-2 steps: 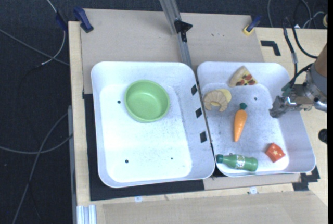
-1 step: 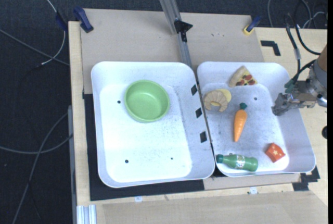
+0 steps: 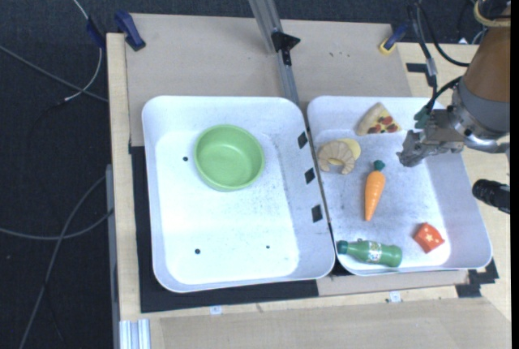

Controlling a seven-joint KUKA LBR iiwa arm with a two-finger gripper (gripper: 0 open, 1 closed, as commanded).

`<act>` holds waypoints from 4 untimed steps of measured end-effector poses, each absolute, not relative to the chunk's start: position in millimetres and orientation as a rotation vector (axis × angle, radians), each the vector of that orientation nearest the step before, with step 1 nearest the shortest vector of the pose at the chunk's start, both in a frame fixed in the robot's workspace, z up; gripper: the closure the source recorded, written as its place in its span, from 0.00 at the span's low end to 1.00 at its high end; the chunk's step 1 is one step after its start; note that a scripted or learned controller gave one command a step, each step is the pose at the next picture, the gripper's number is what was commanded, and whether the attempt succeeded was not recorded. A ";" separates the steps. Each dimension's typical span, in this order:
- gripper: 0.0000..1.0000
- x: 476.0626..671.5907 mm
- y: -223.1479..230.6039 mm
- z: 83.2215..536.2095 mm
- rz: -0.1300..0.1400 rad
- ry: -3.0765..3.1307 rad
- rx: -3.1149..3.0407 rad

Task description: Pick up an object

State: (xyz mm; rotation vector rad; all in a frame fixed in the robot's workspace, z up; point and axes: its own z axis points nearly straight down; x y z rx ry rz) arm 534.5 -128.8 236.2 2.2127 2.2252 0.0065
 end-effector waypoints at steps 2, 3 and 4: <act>1.00 562.4 -17.8 253.3 0.006 2.230 2.214; 1.00 577.0 36.0 259.7 0.006 2.229 2.215; 1.00 593.2 77.2 247.5 0.002 2.227 2.217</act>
